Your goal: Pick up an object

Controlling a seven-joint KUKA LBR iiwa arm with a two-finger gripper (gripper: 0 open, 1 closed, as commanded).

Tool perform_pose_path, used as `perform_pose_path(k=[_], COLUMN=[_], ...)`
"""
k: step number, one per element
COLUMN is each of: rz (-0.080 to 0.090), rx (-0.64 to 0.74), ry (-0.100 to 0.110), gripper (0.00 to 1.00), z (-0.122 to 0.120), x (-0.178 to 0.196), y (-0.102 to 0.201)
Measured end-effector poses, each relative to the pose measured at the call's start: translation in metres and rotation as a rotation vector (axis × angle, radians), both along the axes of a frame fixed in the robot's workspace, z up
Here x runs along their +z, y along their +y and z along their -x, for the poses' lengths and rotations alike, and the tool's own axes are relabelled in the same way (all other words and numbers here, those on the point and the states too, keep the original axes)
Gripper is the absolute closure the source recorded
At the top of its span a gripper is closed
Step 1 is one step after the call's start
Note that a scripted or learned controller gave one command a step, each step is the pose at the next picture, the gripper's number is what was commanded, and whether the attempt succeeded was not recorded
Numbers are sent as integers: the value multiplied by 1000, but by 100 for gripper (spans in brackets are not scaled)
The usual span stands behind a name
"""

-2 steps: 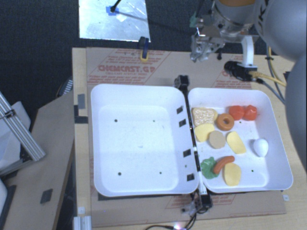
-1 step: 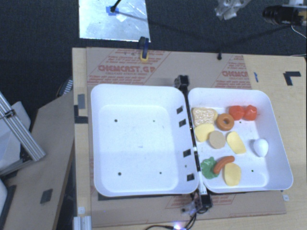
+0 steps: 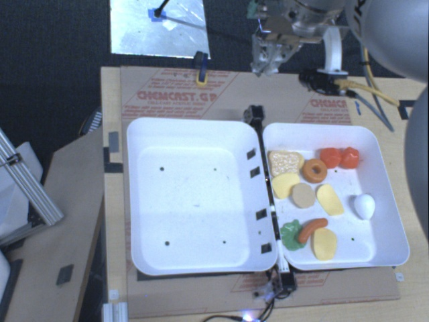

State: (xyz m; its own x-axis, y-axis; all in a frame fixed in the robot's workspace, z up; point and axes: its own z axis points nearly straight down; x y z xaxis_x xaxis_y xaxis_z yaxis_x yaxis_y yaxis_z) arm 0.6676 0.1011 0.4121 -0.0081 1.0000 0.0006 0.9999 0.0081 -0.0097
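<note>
The toy foods all lie in the right bin point(image 3: 385, 180): a cracker point(image 3: 285, 161), a brown ring point(image 3: 314, 171), two red pieces point(image 3: 339, 157), yellow slices point(image 3: 329, 200), a tan disc point(image 3: 303, 195), a white egg point(image 3: 364, 206), a sausage point(image 3: 312, 229) beside a green piece point(image 3: 291, 235). The left bin point(image 3: 191, 193) adjoins it. The gripper point(image 3: 268, 64) hangs over the tabletop's point(image 3: 167, 92) far edge, well apart; whether its jaws are spread I cannot tell

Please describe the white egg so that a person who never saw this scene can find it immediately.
Look in the right bin, the one that holds the toy food. The egg lies near its right wall, just right of a pale yellow piece. It is the only plain white, smooth, rounded item there.
</note>
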Motion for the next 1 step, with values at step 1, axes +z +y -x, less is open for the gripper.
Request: perform_pose_path(k=[1], rz=[-2], rx=[-7], ry=[-27], gripper=[100], z=[48], x=[133], y=[-25])
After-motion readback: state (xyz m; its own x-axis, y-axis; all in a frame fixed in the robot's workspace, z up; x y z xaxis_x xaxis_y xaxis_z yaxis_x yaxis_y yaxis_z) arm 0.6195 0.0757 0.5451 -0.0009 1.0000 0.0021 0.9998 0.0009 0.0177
